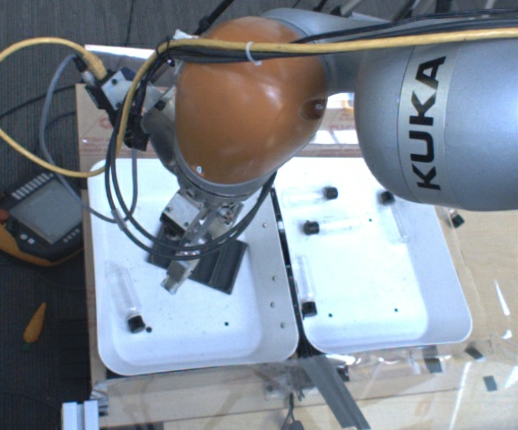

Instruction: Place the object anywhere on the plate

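Observation:
The gripper [180, 271] hangs low over the middle of the left bin [241, 343], under the arm's orange wrist band. Its tip is right at the left edge of a flat dark grey square piece [223, 267] that lies on the bin floor; the arm hides part of that piece. A clear tube [123, 292] with a black cap lies apart from the gripper in the bin's front left. Nothing can be made out held in the gripper.
The right bin [438, 321] holds several clear tubes with black caps, such as one [311, 228] near its left wall and one [331, 193] at the back. A yellow cable loops over the bench's back left. A handheld pendant [35, 218] lies off the bench.

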Controlling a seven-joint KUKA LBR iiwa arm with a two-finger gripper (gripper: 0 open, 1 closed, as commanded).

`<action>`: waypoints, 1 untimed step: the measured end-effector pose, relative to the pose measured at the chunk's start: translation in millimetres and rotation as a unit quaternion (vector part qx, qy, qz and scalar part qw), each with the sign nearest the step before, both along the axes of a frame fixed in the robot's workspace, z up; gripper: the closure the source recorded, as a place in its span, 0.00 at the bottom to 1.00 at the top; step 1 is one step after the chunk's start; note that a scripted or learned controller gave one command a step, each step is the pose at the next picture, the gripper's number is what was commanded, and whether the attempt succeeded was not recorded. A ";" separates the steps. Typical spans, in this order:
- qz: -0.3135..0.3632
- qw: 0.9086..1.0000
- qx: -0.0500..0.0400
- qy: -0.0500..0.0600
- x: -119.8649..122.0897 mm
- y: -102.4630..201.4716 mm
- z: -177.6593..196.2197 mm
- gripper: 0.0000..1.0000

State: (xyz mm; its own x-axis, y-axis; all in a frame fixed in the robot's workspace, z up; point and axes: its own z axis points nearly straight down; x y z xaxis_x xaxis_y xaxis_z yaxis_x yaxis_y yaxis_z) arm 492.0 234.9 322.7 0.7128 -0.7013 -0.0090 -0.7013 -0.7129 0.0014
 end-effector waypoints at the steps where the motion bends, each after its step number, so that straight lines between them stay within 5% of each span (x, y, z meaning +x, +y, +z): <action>1: -0.002 1.000 0.003 0.004 0.7 1.7 6.3 1.00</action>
